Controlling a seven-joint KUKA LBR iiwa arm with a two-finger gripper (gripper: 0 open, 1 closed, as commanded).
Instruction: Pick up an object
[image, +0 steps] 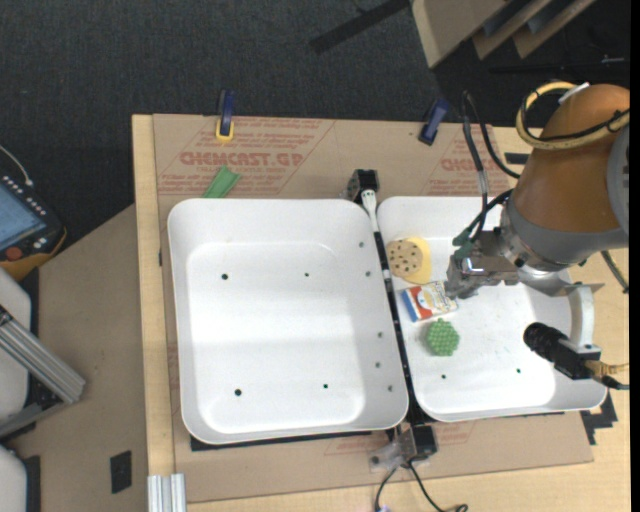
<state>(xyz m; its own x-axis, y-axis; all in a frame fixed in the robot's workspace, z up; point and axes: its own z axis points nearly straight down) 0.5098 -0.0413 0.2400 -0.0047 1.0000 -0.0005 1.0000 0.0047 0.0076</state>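
The grey arm with its orange band (570, 160) reaches in from the right over the right-hand shallow white bin (500, 385), and its end effector (462, 283) hangs low above the left part of that bin. Whether the end effector is apart or together cannot be told from this slanted overhead view, and nothing is visibly clamped in it. Just beside its tip, to the lower left, lies a small flat packet printed in white, red and blue (424, 301), its right end touching or partly covered by the tip. Above that packet and close to the bin's left wall sits a round tan biscuit-like disc with dark dots resting against a yellow piece (407, 258), to the left of the end effector. Below the packet, near but apart from the tip, lies a bumpy green ball (442, 338). The left-hand shallow white bin (280, 320) lies well apart from the end effector, across the dark divider between the bins. Both bins rest on a brown cardboard sheet covering the bench (300, 150).
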